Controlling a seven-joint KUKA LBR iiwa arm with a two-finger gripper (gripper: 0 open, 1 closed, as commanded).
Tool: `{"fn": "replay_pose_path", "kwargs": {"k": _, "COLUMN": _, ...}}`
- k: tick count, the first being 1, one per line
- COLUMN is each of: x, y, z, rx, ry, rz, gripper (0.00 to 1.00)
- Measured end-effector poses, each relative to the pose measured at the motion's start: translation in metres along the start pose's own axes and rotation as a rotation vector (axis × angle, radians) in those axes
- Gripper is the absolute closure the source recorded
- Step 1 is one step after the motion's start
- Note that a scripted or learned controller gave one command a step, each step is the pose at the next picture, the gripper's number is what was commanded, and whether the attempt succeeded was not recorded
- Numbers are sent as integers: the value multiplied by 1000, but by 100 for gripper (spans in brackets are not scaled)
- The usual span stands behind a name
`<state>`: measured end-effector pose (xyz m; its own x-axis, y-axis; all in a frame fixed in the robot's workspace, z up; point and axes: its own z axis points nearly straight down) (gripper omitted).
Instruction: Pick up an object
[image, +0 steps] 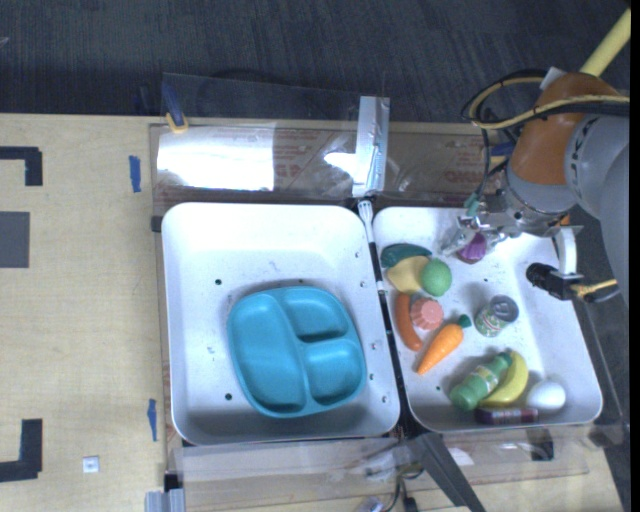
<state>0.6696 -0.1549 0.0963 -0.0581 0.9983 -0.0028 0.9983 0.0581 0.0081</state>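
Camera view: the gripper hangs over the far part of the right bin, with a small purple object pinched between its fingers. The pick looks nearly complete; what remains is carrying it clear of the other toys.

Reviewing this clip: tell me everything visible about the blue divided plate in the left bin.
The blue plate is a glossy, plastic-looking tray with rounded corners and a raised rim. Ridges split it into three compartments: one long one along its left side and two smaller ones on the right. It lies flat and right side up, turned slightly askew, on the floor of the left bin, toward the near-right part. Nothing sits in it or touches it besides the bin floor.
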Motion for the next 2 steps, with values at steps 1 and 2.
{"fn": "replay_pose_path", "kwargs": {"k": 1, "x": 0, "y": 1, "z": -10, "rx": -4, "ry": -1, "rz": -1, "gripper": 100}}
{"fn": "replay_pose_path", "kwargs": {"k": 2, "x": 74, "y": -20, "z": -91, "rx": 2, "ry": 3, "rz": 13, "gripper": 100}}
